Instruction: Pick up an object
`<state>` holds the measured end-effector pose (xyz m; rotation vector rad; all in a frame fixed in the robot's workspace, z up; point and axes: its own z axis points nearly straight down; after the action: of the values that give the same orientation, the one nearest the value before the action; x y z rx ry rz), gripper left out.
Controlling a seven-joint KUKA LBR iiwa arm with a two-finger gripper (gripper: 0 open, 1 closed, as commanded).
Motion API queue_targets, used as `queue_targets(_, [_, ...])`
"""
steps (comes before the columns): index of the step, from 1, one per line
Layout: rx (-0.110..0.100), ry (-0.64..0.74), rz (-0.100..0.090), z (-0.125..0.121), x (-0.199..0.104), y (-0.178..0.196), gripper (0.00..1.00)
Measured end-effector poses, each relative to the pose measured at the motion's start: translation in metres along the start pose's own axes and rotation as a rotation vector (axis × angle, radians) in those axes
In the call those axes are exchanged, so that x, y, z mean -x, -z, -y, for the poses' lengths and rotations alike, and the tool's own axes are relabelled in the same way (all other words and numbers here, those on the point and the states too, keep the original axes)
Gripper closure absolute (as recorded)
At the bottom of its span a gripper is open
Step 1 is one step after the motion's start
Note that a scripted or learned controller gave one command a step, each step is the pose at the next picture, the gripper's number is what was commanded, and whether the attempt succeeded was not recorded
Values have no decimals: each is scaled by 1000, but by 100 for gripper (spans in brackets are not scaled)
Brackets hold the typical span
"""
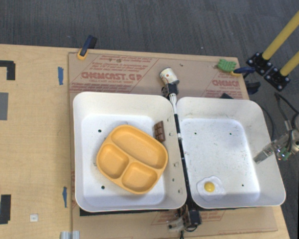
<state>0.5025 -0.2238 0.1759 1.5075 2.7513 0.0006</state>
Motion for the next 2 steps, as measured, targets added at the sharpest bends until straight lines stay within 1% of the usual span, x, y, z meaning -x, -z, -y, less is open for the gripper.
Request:
queue_targets(1, [3,-2,4,-1,1,10,100])
queue_targets(2, [0,119,0,-29,19,0,100])
